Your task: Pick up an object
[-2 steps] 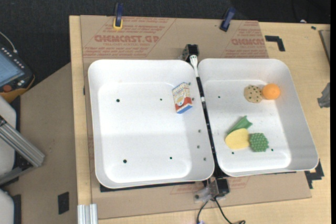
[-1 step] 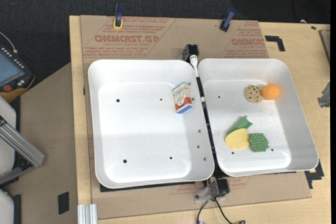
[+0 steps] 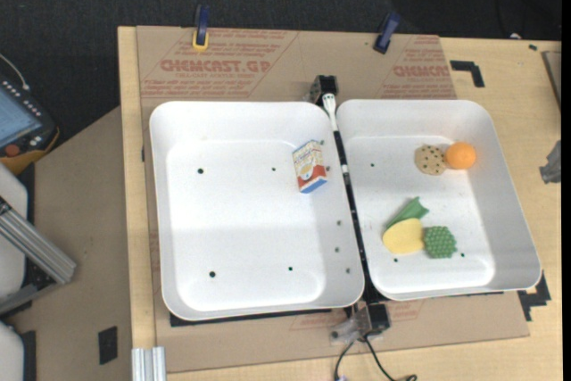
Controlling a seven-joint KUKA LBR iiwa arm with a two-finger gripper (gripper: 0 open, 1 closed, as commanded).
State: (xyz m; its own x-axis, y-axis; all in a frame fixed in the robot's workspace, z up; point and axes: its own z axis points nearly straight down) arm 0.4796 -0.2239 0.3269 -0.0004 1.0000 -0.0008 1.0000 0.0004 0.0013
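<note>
Cardboard-topped bench, two white bins: an orange ball [image 3: 460,156] lies far in the right bin [image 3: 500,192], on the side the arm enters from. I cannot tell the claw's state.

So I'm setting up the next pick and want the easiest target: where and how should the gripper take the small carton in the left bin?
Grip the small carton across its narrower width, at mid-body, coming straight down from above. It lies alone near the left bin's upper right corner, with open floor on its left and lower sides, so the fingers should have room there; the bin wall is close on its right.
</note>
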